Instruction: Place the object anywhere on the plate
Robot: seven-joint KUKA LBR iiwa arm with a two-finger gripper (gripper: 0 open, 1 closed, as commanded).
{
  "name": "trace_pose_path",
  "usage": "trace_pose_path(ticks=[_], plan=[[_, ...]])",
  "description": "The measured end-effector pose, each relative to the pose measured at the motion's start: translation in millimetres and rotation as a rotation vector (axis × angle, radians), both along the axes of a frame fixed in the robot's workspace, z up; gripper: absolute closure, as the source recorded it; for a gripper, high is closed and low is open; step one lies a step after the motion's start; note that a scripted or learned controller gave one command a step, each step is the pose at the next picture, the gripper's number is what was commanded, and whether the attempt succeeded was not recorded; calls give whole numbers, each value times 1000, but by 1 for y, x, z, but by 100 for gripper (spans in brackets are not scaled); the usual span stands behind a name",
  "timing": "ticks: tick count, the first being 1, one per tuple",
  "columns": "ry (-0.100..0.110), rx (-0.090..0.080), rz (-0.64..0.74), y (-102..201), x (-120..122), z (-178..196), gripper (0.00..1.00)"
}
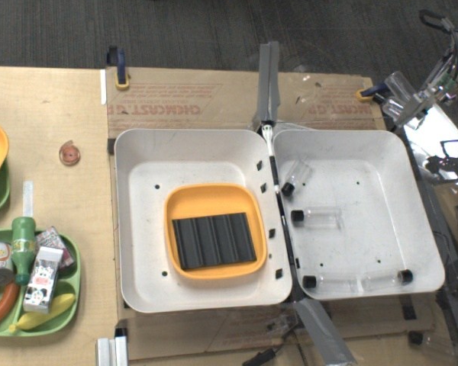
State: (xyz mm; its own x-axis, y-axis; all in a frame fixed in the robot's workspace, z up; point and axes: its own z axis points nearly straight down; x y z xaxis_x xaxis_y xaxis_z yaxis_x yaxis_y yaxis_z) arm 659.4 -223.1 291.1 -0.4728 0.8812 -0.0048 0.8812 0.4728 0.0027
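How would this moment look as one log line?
dark ribbed rectangular block: on orange square plate | plate: left white bin

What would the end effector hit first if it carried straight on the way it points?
Hard to judge: the end effector sits blurred past the shallow white right bin's far corner. Its heading seems down-left, so probably that bin's rim first.

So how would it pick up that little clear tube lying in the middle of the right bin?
Probably from straight above, pinching the tube across its clear body, not its black cap. It lies flat on the floor of the right bin, so only its long sides offer two opposite faces, and nothing stands close beside it.
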Motion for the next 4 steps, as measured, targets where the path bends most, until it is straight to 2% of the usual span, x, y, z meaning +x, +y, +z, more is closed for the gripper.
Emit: trace_pose_path(ticks=[1,2,3,4], plan=[[2,0,0,0,0,-1,0],[3,0,148,1,0,129,0],[4,1,409,1,-32,151,0],[3,0,727,1,-26,39,0]])
